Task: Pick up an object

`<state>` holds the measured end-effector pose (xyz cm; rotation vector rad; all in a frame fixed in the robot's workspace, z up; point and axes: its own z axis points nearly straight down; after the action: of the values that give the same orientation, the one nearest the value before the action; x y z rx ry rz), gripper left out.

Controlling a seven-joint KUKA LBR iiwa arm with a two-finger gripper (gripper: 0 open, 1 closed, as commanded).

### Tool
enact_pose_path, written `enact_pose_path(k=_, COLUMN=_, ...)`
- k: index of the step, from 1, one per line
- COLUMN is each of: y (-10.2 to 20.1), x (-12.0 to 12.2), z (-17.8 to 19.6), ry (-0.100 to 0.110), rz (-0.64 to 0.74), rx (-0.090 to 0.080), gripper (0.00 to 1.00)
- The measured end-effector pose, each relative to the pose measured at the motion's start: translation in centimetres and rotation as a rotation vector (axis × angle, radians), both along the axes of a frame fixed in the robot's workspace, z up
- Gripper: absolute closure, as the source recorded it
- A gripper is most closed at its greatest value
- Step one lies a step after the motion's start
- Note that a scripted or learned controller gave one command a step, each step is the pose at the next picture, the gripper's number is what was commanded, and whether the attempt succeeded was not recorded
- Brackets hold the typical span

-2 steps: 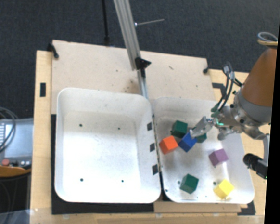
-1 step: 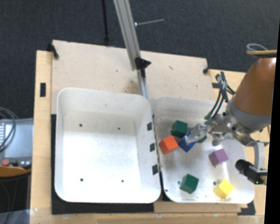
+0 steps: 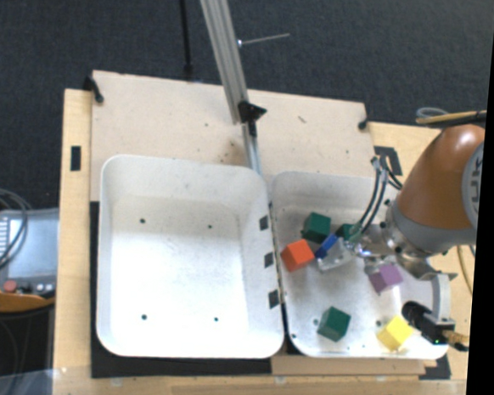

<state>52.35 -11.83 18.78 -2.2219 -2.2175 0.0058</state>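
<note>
Readable text: none was legible.
Labels, brands, numbers: none could be made out on any surface.

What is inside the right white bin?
Right bin holds two green blocks, orange, blue, purple and yellow blocks. The arm covers its right part.

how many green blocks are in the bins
2, both in the right bin: one green block near its upper middle, another near its lower edge. The arm may hide more.
</note>
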Motion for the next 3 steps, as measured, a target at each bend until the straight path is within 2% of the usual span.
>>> enact_pose_path(k=1, y=-0.5, x=0.6, z=-5.9, ry=0.001, rz=0.000, rx=0.000, gripper=0.00)
enact_pose_path(k=2, y=-0.6, x=0.9, z=-4.5, ry=-0.011, rz=-0.008, rx=-0.001, gripper=1.00)
enact_pose_path(k=3, y=-0.8, x=0.0, z=1.1, ry=-0.011, rz=-0.006, rx=-0.001, gripper=1.00)
